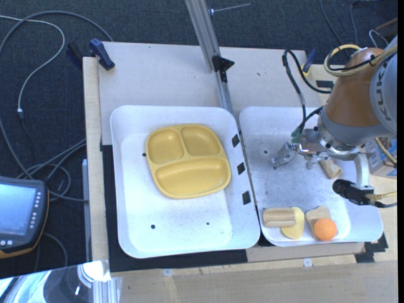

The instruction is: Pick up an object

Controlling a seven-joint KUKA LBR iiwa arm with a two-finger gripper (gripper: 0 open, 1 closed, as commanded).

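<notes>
My gripper [295,160] hangs over the upper middle of the right bin [278,188], below the grey and orange arm. Its two metal fingers [281,158] are spread apart, open, with only bare bin floor between them. A small tan block [330,168] lies just to the right of the fingers, partly under the wrist. At the bin's front edge sit a beige block [278,217], a yellow wedge [293,231], a tan piece [317,215] and an orange ball [325,230], huddled together and well in front of the gripper.
A yellow divided plate [187,160] lies in the left bin [177,232]. A metal post [208,36] rises behind the divider between the bins. Cables and a black part [351,192] hang at the arm's right side.
</notes>
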